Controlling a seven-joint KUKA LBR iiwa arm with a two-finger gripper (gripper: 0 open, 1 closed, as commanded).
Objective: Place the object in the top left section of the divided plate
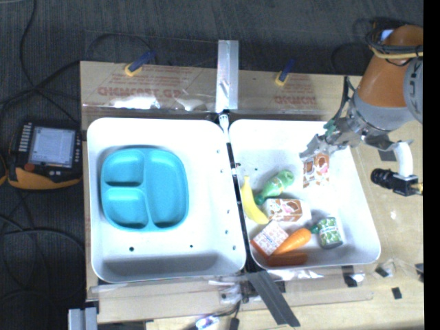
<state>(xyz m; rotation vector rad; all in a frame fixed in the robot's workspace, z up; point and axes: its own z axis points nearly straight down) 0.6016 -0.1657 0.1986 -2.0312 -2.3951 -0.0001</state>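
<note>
A blue divided plate [144,188] lies in the left bin [103,253]; its top left section [124,170] holds nothing. My gripper [317,146] hangs over the upper part of the right bin [364,239], reaching in from the right. A small white packet with red-brown print [316,170] hangs straight below the fingertips, its top edge pinched between them. It looks lifted a little off the bin floor.
The right bin also holds a banana [251,201], a green toy [276,182], a brown carton [285,210], a red-and-white box [269,238], a carrot [294,239] and a green can [330,231]. The divider [232,177] runs between the bins.
</note>
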